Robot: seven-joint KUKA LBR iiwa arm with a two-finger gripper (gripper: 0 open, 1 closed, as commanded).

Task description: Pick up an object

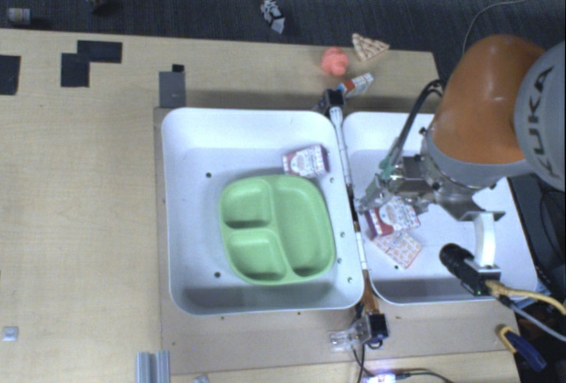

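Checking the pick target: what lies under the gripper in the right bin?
Under the gripper lie small red-and-white packets on the right bin floor. The arm covers whatever lies further right.

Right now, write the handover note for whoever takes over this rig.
Gripper: low in the right bin, at its left side, right over the small packets; whether it has one cannot be seen.
Left bin: green divided tray, with one more packet by the far rim.
Done: arm is down at the packets.
Left: confirm a grasp and lift an object out.
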